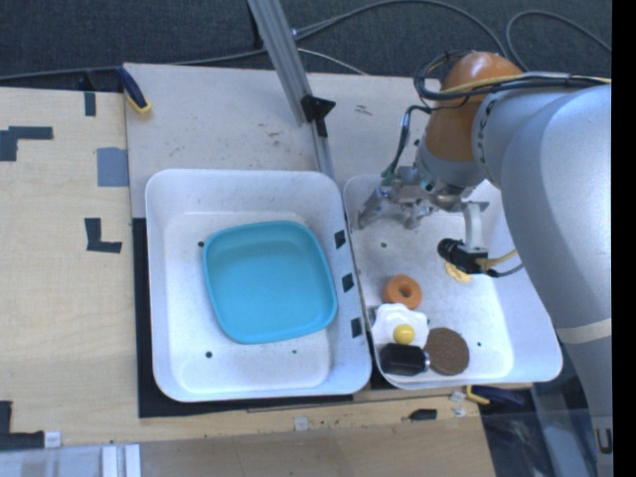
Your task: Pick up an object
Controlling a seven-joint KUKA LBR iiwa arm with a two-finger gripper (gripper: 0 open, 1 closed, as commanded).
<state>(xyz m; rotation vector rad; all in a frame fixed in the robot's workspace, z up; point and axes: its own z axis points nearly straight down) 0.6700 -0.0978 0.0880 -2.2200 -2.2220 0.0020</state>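
Note:
The right bin (pixel 497 316) holds an orange donut-shaped ring (pixel 402 289), a white fried-egg toy with a yellow yolk (pixel 400 326), a black block (pixel 402 360) and a brown round disc (pixel 447 351), all clustered near its front edge. My gripper (pixel 390 213) hangs over the far left part of this bin, well behind the ring. Its fingers are spread open and nothing lies between them. The orange band and grey arm rise behind it to the right.
A turquoise square plate (pixel 268 279) lies in the left bin (pixel 169 266). A grey metal pole (pixel 288 58) slants down to the ridge between the bins. A yellow-and-black cable fitting (pixel 460 260) hangs from the arm over the right bin.

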